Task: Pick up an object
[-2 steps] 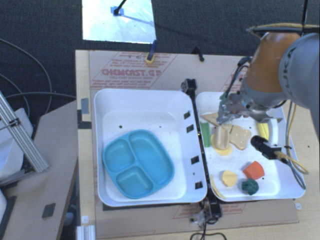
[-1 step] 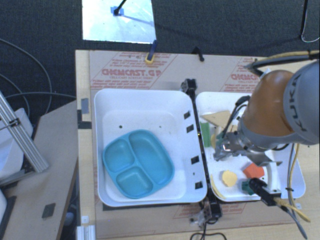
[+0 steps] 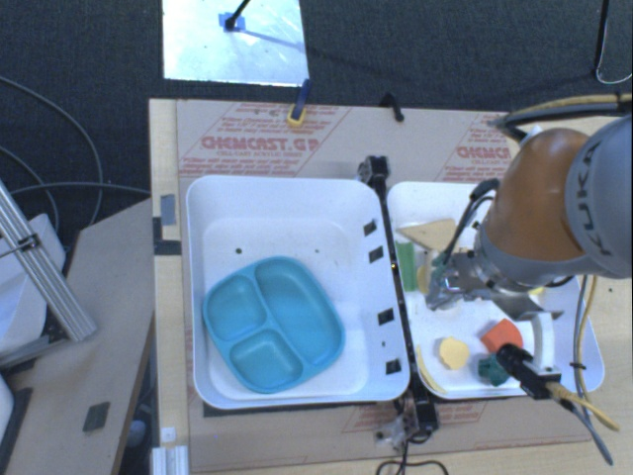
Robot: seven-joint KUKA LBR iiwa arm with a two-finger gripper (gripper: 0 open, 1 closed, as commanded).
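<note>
Two bins [image 3: 297,191]; wedge [image 3: 428,233] seemingly pointing left

A robotics lab: a robot arm [image 3: 554,206] over white bins [image 3: 297,196] on a bench [image 3: 257,137], cables [image 3: 59,137] trailing across dark carpet [image 3: 79,38].

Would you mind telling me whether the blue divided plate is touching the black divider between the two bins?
Apart. The camera view shows bare white bin floor between the blue plate and the black divider.
</note>
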